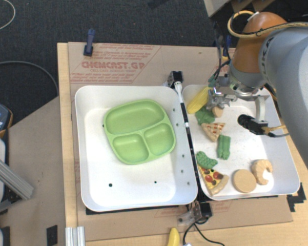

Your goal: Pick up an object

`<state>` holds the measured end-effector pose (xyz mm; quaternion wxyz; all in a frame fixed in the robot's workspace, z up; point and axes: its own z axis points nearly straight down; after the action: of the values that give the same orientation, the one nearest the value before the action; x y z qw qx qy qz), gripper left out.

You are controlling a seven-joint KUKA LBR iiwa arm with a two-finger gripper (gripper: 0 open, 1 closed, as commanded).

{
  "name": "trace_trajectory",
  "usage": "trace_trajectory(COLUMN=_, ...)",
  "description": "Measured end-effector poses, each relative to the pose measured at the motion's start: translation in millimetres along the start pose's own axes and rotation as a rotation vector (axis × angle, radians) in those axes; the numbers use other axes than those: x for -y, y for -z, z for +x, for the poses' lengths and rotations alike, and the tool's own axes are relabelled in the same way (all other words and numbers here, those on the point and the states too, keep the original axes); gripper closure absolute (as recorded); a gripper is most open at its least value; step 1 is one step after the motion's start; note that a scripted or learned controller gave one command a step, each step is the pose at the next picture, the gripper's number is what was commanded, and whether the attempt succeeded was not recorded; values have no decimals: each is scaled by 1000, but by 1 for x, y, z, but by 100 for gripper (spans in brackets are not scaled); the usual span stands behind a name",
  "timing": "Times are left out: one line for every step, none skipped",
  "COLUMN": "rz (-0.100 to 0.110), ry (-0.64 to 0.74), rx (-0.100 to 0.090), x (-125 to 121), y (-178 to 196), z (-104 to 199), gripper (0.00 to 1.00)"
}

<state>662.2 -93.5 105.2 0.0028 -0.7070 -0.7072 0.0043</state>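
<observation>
Camera view: the gripper [216,104] hangs low at the back of the right bin [276,152], just beside a yellow banana [197,102] and above a sandwich wedge [213,130]. Its grip cannot be made out. A green divided plate [138,131] sits in the left bin [92,152].

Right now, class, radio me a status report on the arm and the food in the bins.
Gripper low over right bin, by the banana. Nothing seen held. Toy sandwich close alongside.

A brown bench [118,60] is holding two white bins. The left bin [92,178] and right bin [282,163] are sitting side by side.
</observation>
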Motion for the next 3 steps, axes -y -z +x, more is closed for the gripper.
trace_trajectory(rz=-1, ry=1, rx=1, x=0, y=10, z=0, gripper=100)
trace_trajectory(rz=-3, ry=1, rx=3, x=0, y=21, z=0, gripper=100)
trace_trajectory(rz=-5, ry=1, rx=5, x=-1, y=31, z=0, gripper=100)
